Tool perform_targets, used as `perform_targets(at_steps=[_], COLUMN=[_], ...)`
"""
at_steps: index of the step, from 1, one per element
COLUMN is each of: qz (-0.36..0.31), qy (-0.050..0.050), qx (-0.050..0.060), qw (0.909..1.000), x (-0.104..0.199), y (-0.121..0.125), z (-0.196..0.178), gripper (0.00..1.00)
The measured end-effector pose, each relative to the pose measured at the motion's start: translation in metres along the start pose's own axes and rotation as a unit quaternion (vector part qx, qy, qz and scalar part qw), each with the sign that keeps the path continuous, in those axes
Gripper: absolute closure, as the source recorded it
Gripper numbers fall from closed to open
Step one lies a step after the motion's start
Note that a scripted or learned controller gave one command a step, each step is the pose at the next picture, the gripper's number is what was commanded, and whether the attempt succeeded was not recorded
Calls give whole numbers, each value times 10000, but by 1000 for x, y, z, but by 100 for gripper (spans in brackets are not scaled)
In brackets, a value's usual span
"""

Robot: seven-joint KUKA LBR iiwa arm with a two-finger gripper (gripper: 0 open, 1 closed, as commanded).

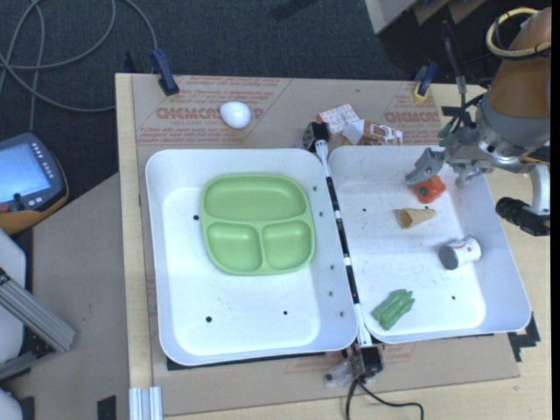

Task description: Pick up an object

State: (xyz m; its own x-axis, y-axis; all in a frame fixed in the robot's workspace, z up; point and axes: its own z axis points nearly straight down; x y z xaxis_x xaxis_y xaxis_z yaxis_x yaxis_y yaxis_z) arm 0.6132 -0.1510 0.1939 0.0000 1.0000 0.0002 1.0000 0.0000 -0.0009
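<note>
Gripper (pixel 435 170) at right bin (pixel 490 318) far edge, fingers spread open just above orange toy (pixel 427 191); cone (pixel 415 217) near.

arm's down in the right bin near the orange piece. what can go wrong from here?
1. The gripper sits over the small orange object close to the right bin's far wall; a skewed close could push it away instead of catching it.
2. The cone lies just beside it and could get knocked or dragged along.
3. Whether the orange object is actually between the fingers can't be told, so a lift may come up with nothing.
</note>
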Motion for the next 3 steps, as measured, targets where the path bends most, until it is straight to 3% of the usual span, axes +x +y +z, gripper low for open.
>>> perform_targets(at_steps=[1, 2, 3], qz=[2, -9, -12], qy=[-7, -6, -20], qx=[-4, -12, -29], qw=[10000, 10000, 10000], x=[-46, -31, -32], y=[33, 52, 53], z=[84, 109, 98], gripper=[0, 0, 100])
